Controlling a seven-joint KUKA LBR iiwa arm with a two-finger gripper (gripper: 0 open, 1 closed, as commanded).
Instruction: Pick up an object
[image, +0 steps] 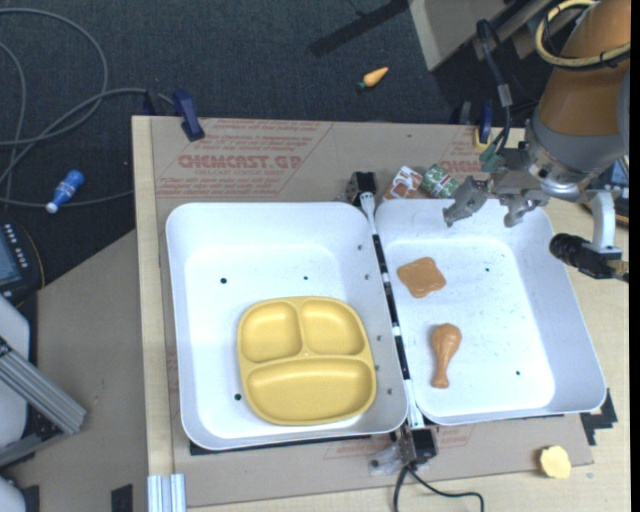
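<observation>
Two toy foods, a brown patty (421, 276) and a drumstick (443, 352), lay in the right bin (560, 330). We saw the gripper (492, 203) hovering at its upper edge, jaws apart, holding nothing. A yellow plate (305, 360) sat left.

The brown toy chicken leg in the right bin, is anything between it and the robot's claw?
Nothing visible blocks it. The gripper hangs over the bin's far edge; the brown toy chicken leg lies nearer, with a tan flat toy piece off to its side.
</observation>
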